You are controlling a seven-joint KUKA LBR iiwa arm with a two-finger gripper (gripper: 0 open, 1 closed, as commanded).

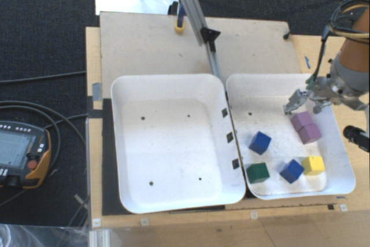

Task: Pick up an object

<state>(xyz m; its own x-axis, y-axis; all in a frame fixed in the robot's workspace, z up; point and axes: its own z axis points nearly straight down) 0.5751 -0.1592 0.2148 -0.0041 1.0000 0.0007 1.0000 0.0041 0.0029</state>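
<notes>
In the right bin point(341, 182) lie several small blocks: a purple block point(305, 127) near the right wall, a blue cube point(260, 142) toward the left, a green cube point(258, 172) at the front left, a second blue cube point(292, 170) and a yellow cube point(313, 165) touching it at the front. My gripper point(305, 106) hangs just behind the purple block, at the bin's back right. Its fingers point(292, 104) are spread open with nothing between them.
The left bin point(124, 95) sits beside the right one, the two rims meeting at a shared edge point(230, 136). A slanted metal pole point(193, 3) crosses the board behind the bins. A teach pendant point(20, 150) and cables lie off the bench at the left.
</notes>
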